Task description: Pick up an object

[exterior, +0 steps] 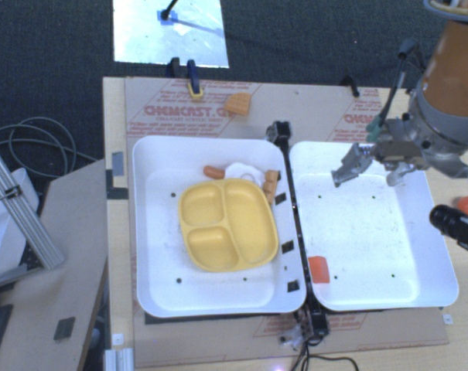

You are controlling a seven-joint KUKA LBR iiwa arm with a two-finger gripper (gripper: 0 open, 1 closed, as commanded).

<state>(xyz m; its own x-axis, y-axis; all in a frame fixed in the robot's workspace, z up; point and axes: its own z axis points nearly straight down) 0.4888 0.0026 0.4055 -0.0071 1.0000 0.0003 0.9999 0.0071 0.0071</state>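
One small orange block [318, 269] in right white bin [419, 288], near-left corner. Gripper [369, 171] hovers far side, fingers apart, empty. Approach step; next: travel near-left, descend.

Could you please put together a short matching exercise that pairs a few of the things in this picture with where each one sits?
Things:
1. yellow divided plate
2. orange-red block
3. tan block
4. pincer

Places:
A. on the cardboard behind the bins
B. above the far side of the right bin
C. in the middle of the left bin
D. near corner of the right bin, by the divider between the bins

Pairs: 1-C, 2-D, 3-A, 4-B
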